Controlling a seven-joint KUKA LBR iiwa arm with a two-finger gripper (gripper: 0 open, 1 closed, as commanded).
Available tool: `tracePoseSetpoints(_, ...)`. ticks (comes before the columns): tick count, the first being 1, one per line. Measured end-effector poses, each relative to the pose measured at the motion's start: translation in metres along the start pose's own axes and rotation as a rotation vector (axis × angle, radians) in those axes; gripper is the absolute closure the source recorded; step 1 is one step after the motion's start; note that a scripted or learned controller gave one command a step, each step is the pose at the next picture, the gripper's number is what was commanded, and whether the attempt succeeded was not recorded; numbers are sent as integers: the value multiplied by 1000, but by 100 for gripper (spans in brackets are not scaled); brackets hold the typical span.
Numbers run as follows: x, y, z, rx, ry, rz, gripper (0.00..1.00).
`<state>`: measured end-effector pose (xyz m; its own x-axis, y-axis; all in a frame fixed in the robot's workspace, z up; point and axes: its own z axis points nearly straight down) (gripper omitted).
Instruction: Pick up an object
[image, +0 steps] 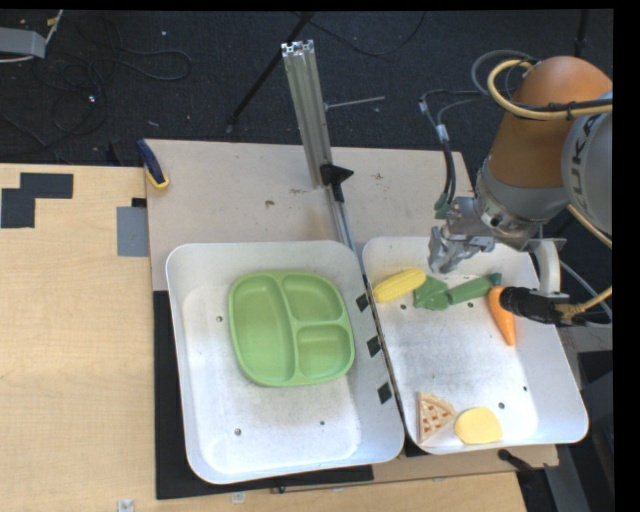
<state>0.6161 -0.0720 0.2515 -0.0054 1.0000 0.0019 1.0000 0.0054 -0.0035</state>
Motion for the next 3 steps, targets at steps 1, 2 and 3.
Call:
tracePoseSetpoints(1, 46, -3, 3, 2, 0, 1, 100)
tracePoseSetpoints(2, 101, -7, 5, 2, 0, 0, 100)
tracePoseSetpoints(3, 145, -3, 9, -1, -1, 1, 100)
